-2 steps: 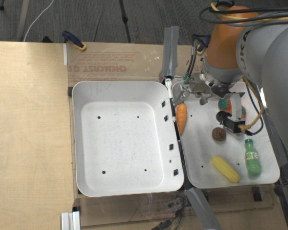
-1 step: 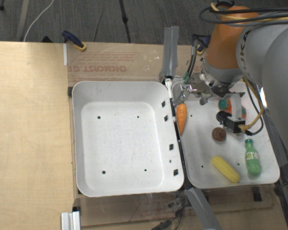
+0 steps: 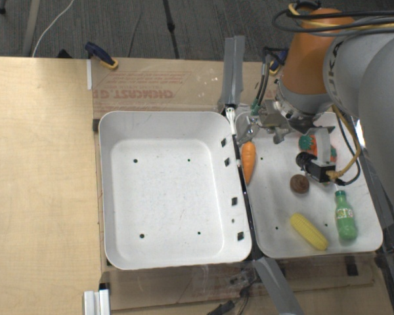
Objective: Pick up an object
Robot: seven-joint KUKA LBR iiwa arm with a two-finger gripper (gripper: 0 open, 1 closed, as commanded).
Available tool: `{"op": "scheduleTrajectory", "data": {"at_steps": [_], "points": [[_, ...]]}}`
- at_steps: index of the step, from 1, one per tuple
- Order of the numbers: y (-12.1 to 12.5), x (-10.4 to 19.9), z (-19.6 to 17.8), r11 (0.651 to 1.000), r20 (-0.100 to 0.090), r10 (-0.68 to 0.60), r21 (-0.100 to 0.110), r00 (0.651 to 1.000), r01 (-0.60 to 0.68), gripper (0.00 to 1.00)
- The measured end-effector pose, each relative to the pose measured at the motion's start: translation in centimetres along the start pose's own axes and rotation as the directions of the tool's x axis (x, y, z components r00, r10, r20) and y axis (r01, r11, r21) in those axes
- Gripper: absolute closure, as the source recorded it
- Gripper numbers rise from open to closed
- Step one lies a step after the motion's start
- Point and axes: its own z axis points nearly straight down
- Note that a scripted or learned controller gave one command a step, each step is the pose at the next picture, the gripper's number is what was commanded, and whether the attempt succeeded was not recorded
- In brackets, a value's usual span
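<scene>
My end effector [image 3: 249,125] hangs at the upper left corner of the right bin [image 3: 276,223], just above the carrot [image 3: 248,161], and I cannot tell from here how it is set. The carrot lies against the bin's left wall, tip pointing down the frame. Further right in the same bin sit a small brown round object [image 3: 299,184], a yellow corn cob [image 3: 308,231] toward the lower edge, and a green bottle [image 3: 345,216] near the right wall. The left bin [image 3: 111,176] fills the frame's centre. Both bins rest on a pale wooden worktop [image 3: 39,176], with a sheet of brown cardboard [image 3: 151,90] tucked behind them. Beyond, across the top of the frame, runs dark grey carpet [image 3: 118,12] with thin stand legs and a white cable.
</scene>
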Motion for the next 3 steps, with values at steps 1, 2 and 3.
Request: {"op": "scheduleTrajectory", "data": {"at_steps": [1, 2, 3], "points": [[0.0, 0.0, 0.0, 1.0, 0.0, 0.0, 0.0, 1.0, 0.0, 0.0], [0.0, 0.0, 0.0, 1.0, 0.0, 0.0, 0.0, 1.0, 0.0, 0.0], [3.7, -9.5, 7.4, 0.994, 0.0, 0.111, 0.0, 0.994, -0.111, 0.0]]}}
